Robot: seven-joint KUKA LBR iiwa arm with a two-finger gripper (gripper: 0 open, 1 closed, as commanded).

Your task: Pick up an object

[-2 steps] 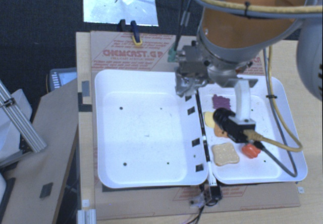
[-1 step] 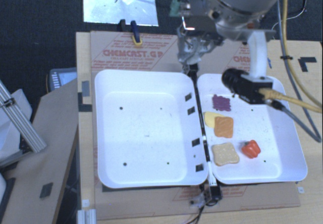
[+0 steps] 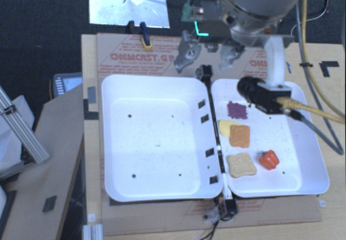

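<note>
We see the claw (image 3: 208, 56) spread open and empty near the far rim of the right bin (image 3: 311, 152); inside sit toast (image 3: 241, 165) and maybe a red pepper (image 3: 269, 159).

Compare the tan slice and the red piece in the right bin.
The tan slice is flat and squarish; the red piece is a rounded lump. The tan slice looks larger than the red piece. The tan slice lies nearer the left bin, the red piece further to the view's right. Both rest in the right bin, apart.
</note>
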